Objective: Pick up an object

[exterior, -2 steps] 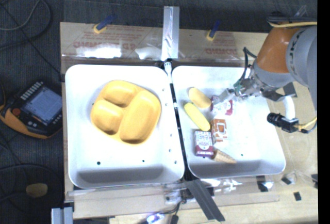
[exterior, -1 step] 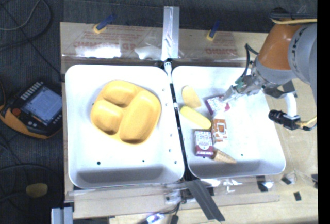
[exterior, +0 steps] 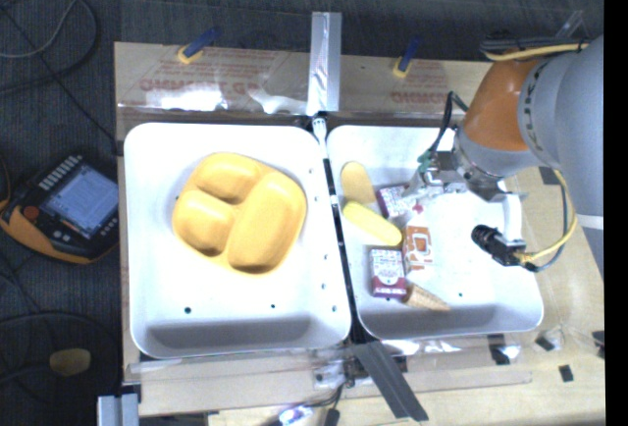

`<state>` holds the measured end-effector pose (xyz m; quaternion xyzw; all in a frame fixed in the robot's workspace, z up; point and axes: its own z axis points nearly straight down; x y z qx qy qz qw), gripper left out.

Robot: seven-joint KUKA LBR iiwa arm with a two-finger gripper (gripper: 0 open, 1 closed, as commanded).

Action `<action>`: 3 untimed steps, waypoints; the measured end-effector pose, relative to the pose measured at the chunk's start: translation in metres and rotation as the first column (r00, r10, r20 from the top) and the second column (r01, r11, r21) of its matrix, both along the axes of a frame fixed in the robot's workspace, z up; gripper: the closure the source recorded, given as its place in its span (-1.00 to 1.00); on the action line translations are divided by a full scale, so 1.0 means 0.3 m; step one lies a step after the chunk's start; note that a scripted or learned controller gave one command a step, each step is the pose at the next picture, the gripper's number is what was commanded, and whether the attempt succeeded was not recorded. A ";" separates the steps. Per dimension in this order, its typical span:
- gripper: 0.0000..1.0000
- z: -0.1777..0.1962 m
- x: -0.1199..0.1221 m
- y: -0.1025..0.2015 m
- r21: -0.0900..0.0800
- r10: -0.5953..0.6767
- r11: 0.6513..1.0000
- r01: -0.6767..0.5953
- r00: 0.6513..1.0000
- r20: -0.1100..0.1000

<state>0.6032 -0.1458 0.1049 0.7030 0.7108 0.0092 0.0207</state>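
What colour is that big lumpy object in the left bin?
Yellow, a plain soft golden shade with no pattern. The lumpy object shows in the camera view, in the left bin.

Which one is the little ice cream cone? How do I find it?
Look in the right-hand bin, along its front edge. The ice cream cone lies on its side beside the dark red packet. It is the one tan, pointed thing there.

Arm (exterior: 530, 110) above cluttered right bin (exterior: 491, 311)
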 end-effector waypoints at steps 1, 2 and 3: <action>-1.00 -0.013 -0.005 0.002 0.002 -0.001 1.000 0.001 1.000 -0.006; -1.00 -0.016 -0.135 0.003 0.003 0.120 0.993 -0.120 0.993 -0.004; -1.00 -0.048 -0.342 0.072 0.011 -0.032 0.999 0.032 0.999 -0.027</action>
